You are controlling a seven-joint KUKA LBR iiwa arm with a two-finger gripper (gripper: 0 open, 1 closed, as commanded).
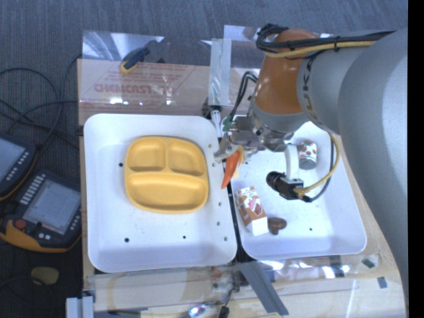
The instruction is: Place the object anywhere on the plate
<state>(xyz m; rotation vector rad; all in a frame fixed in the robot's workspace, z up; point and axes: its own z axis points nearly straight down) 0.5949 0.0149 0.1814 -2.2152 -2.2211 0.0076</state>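
Observation:
A yellow divided plate (165,174) lies in the left white bin (106,244). An orange carrot-shaped object (230,169) hangs point-down over the divide between the two bins, just right of the plate's edge. My gripper (232,148) is directly above it and shut on its upper end. The grey arm with its orange band (285,78) reaches in from the right and hides the back of the right bin.
The right bin (344,237) holds a small red-and-white can (307,154), a printed packet (250,208) and a small brown piece (277,224). A black cable fitting (281,184) hangs from the arm. Behind the bins sits a cardboard box (142,88).

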